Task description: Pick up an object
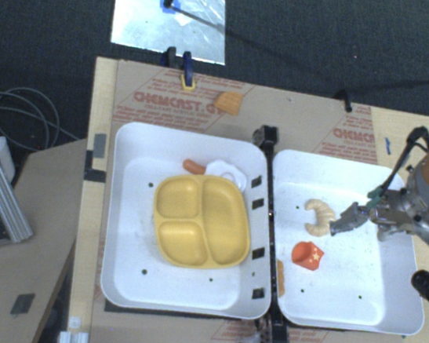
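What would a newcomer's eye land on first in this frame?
Probably the yellow divided tray that takes up much of the left bin. Next, the orange-red block and the pale curved piece in the right bin, with the gripper just right of that curved piece.

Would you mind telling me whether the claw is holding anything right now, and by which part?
Nothing is held: the claw hovers beside the beige croissant-shaped toy, with nothing between its fingers.
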Robot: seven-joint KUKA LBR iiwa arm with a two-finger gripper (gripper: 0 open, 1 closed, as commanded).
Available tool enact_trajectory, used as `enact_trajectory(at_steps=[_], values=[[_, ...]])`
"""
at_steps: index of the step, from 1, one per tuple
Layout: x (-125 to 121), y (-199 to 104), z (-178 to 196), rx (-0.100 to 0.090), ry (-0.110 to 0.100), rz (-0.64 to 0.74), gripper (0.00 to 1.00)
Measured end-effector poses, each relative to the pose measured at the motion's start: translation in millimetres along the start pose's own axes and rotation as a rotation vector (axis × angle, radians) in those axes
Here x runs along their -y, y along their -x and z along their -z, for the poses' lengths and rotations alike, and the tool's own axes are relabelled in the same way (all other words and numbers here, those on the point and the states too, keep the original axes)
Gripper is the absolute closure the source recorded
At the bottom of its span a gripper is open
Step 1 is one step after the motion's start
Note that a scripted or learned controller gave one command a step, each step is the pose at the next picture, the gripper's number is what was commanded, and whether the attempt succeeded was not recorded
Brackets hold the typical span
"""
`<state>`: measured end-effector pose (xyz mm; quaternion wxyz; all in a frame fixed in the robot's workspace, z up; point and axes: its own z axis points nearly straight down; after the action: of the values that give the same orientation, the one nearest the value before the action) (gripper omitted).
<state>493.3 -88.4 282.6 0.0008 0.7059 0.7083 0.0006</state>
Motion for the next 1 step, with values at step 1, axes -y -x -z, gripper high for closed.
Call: enact_trajectory(at_steps=[1], values=[[-6.2,2.8,-91.4,-0.001,-0.008,-0.002,0.0]])
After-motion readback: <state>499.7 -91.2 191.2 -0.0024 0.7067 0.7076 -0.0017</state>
